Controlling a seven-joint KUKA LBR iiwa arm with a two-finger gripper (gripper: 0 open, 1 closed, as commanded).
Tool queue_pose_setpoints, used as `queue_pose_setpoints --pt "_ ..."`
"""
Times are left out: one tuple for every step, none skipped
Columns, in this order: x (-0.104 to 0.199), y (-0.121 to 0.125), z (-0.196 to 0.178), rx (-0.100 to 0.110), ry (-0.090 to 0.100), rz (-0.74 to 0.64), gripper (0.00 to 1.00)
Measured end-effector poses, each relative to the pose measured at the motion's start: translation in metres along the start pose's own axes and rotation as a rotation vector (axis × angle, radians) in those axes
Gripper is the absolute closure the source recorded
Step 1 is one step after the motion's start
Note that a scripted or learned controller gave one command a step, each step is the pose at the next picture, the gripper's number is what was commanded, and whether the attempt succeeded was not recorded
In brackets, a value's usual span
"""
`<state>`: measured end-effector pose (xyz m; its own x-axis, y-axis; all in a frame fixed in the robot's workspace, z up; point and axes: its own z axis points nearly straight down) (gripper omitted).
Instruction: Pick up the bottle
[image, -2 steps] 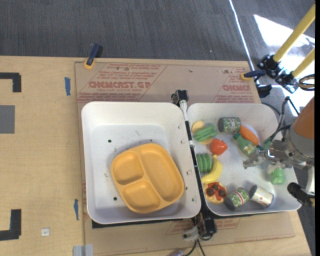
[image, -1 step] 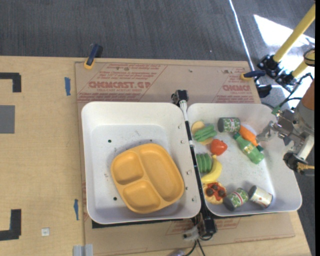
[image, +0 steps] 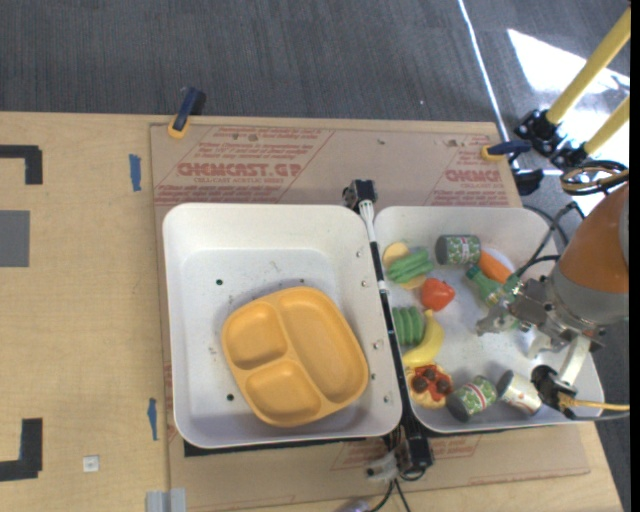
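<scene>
Bins: two shallow white bins side by side on bench (image: 80, 300); left bin (image: 190, 240), right bin (image: 520, 225).
Left bin: yellow divided plate (image: 293, 353), lying flat, near front.
Right bin, crowded: green pepper (image: 408, 266) and red pepper (image: 436, 293) near centre; banana (image: 428, 343) w/ green veg (image: 408, 324) beside divider; pizza slice (image: 430, 383) at front; carrot (image: 494, 266) toward back right.
Bottle: green bottle (image: 485, 284) lies tilted in right bin, just beside carrot, betw. red pepper and tool.
Cans: one can (image: 459, 249) at back; second can (image: 474, 396) at front, next to small white cup (image: 522, 395).
Tool: tool (image: 497, 318) low over right bin's right side, just right of bottle; fingers' spread – cannot tell; nothing seen betw. them.
Arm: grey w/ orange band (image: 600, 250), reaching in from right.
</scene>
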<state>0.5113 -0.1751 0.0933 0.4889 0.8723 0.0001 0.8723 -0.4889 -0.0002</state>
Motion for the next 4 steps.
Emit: queue_pose_setpoints --pt "0.065 0.037 -0.071 -0.001 0.001 -0.052 0.0" --pt "0.043 0.015 -0.001 0.0 0.0 -0.002 0.0" --pt "0.043 0.014 -0.011 0.0 -0.001 -0.003 1.0" --pt "0.043 0.014 -0.011 0.001 0.0 -0.003 0.0"
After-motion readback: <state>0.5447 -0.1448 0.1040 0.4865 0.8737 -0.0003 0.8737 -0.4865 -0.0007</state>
